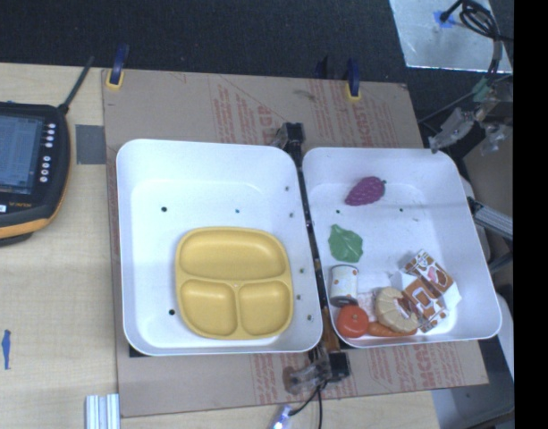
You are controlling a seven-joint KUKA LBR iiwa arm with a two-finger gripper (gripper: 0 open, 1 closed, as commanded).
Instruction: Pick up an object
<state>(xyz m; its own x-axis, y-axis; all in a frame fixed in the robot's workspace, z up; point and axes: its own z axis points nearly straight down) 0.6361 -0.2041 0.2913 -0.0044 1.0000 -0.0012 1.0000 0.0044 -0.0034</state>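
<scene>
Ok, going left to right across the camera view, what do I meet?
Orange-edged control tablet → yellow three-compartment plastic tray in the left white bin → green leaf-shaped toy → purple grape-cluster toy → red-and-white printed packet.

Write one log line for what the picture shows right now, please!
stage: nothing picked yet | left bin: yellow tray | right bin: purple grapes, green leaf, tomato, snack packet

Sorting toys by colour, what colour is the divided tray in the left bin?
Yellow: the divided tray shows plainly in the camera view.
</scene>
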